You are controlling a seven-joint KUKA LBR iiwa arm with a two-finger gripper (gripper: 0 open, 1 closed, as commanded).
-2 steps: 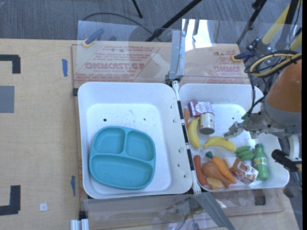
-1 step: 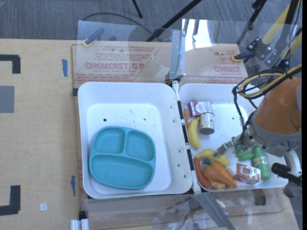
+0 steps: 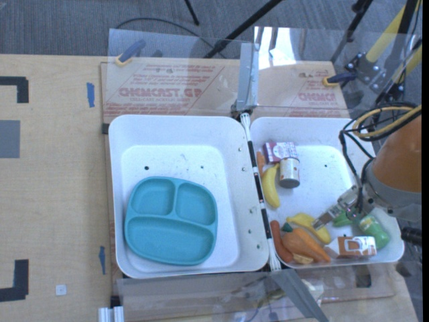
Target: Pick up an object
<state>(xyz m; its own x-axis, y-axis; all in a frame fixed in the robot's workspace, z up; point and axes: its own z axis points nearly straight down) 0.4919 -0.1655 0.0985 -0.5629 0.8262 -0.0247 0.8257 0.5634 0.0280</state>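
The right bin [image 3: 315,123] holds several toy foods. A yellow banana [image 3: 270,185] lies by its left wall, beside a silver can [image 3: 289,172] and a small pink box [image 3: 277,151]. Along the front are an orange carrot [image 3: 307,243], a yellow piece [image 3: 305,221], an orange and white carton [image 3: 355,246] and a green piece [image 3: 375,235]. My gripper [image 3: 338,212] is low in the bin's right half, just right of the yellow piece and touching or just above the green piece. The arm's orange band [image 3: 401,163] hides the bin's right wall.
The left bin [image 3: 174,136] holds a teal divided plate [image 3: 173,220]. A clear plastic sheet [image 3: 181,79] stands behind both bins. Black and yellow cables [image 3: 375,119] hang at the right, above the arm.
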